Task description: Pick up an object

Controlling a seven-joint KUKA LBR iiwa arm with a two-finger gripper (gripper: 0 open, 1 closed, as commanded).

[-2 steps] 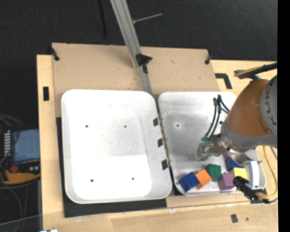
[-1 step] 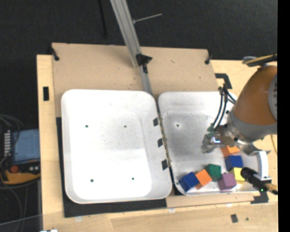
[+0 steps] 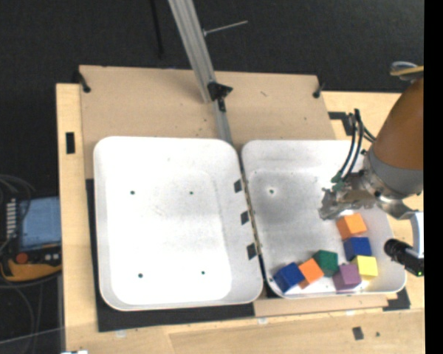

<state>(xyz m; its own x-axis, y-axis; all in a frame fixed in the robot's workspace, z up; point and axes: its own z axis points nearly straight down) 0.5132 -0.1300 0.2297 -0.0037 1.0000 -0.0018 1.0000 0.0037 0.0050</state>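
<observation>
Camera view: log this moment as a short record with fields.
bins: two shallow white bins side by side, left bin, right bin
blocks in right bin: upper orange block, blue cube, yellow cube, purple block, green block, lower orange block, lower blue block
gripper: over right bin, beside upper orange block
held: nothing visible

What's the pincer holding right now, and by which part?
Cannot be told. The pincer hangs over the right bin, just up-left of an orange block; nothing shows between its tips.
</observation>
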